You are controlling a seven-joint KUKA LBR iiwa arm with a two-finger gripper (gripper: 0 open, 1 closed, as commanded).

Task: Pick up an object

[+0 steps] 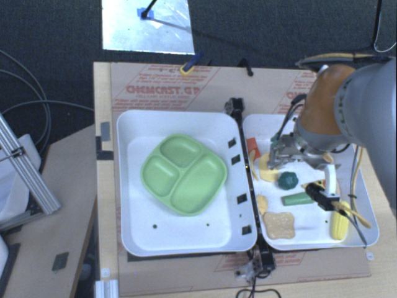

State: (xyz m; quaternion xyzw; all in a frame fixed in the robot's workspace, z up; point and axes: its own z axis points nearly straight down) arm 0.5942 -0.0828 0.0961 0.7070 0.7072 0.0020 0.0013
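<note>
My arm comes in from 3 o'clock over the right bin (372, 228); the left bin (133, 228) holds a glossy green divided plate (183, 174). My gripper (277, 157) hangs over a pale yellow rounded piece (267, 172), which lies just at 7 o'clock of it. How it is set I cannot tell; nothing seems held. At 5 o'clock sits a bumpy teal ball (287, 180), then a green bar (298, 198), long axis 9-to-3, and flat tan toast (279, 225).
</note>
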